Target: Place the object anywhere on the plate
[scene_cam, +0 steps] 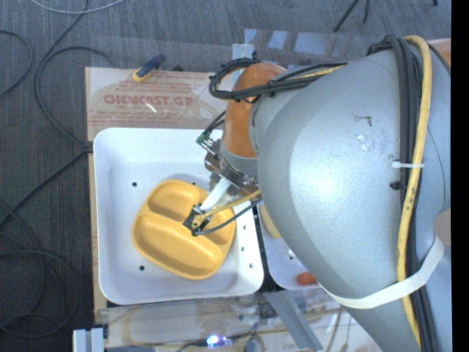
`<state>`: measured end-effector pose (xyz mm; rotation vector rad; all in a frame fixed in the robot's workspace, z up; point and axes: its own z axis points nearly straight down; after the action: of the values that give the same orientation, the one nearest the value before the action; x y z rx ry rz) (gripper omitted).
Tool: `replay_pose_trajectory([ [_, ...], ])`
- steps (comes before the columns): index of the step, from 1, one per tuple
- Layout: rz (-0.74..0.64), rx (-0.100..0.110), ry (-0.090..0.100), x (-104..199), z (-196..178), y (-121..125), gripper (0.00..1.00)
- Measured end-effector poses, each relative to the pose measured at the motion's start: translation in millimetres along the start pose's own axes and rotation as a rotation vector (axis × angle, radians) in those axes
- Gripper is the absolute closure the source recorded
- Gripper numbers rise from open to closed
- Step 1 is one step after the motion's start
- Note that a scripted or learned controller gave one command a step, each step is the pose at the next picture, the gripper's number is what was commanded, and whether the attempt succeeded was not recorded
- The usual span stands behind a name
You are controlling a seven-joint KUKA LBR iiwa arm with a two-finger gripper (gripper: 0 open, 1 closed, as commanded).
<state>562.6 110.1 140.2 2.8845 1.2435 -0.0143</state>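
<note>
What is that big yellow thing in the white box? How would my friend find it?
Look at the left white bin, the one you can see almost all of. Lying on its floor, toward the front right, is the yellow plate, right under the robot's hand. It is split into two rounded sections and is the only big yellow thing in that bin.

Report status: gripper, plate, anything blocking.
Gripper low over the yellow plate in left bin. Nothing seen between fingers. Orange object in right bin, mostly behind arm.

two white bins (pixel 110 196), one yellow plate (pixel 176 233), one small orange object (pixel 305 278), one arm (pixel 352 160)
</note>
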Motion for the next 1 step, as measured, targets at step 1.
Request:
replay_pose_trajectory([
  [1, 0.126, -0.003, 0.002, -19.8, -160.0, 27.3, 1.00],
])
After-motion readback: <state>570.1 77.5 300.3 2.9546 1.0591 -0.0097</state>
